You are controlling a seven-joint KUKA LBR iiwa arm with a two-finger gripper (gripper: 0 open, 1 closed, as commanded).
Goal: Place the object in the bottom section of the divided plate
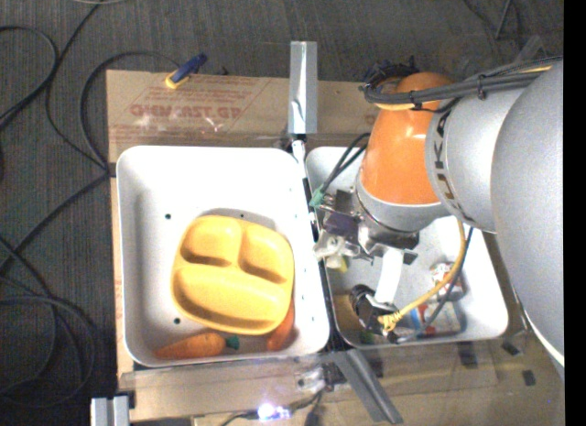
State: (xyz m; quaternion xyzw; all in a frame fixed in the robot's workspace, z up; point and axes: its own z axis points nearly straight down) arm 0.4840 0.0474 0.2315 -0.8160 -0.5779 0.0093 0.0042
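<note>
grey kuka arm with the orange band (412,154) comes in from the right and sits over the right shallow white bin (490,319), wrist pointing down into it near the bin's left wall. the gripper (366,264) is mostly buried under the wrist housing and cable clutter, so whether it is spread or closed i cannot tell, and nothing is visibly pinched in it. a yellow cable (423,303) loops below the wrist toward the bin floor, next to some small mixed items (430,323) too cluttered to identify. the yellow plastic divided plate (234,273) lies in the left shallow white bin (137,232), toward its lower half, tilted slightly; two small compartments at the top, one large section at the bottom. an orange carrot-shaped object (190,346) lies on the bin floor just beside the plate's lower-left edge, and a second orange piece (284,331) peeks out from under the plate's lower-right edge, touching it. flat brown cardboard sheet (215,108) behind the left bin, with a small blue and yellow item (185,70) on its top edge.
</note>
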